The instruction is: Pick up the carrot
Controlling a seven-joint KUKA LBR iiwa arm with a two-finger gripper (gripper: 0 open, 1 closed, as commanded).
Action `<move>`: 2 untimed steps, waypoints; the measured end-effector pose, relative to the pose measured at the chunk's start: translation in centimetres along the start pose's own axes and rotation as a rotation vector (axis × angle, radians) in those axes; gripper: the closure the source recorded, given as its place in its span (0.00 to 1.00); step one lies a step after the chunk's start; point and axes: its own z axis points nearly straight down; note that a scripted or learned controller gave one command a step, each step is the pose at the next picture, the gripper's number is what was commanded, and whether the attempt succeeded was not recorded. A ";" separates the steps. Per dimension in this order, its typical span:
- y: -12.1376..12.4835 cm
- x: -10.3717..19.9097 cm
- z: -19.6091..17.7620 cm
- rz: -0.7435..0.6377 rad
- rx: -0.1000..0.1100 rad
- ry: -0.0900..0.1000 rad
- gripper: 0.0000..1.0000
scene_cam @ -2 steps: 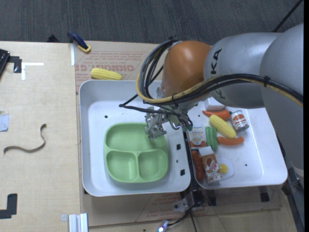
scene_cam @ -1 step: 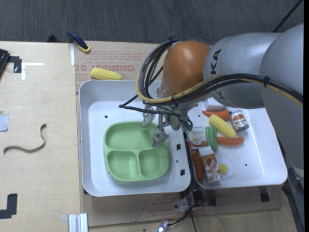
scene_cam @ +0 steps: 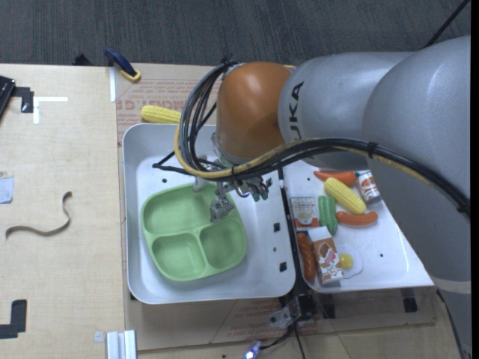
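Chunky arm, smooth light-grey shell, with a glossy orange dome-shaped band by the wrist. Dark "UKA" lettering runs up the grey beside it. Black and yellow cables loop around the orange bit.

Wooden bench bearing two white bins, corn cob.

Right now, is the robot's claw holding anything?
Nothing shows between its fingers. The gripper hangs over the green plate; the carrot lies in the other bin.
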 end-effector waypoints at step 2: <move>0.4 -2.5 0.2 0.217 -0.001 0.005 0.00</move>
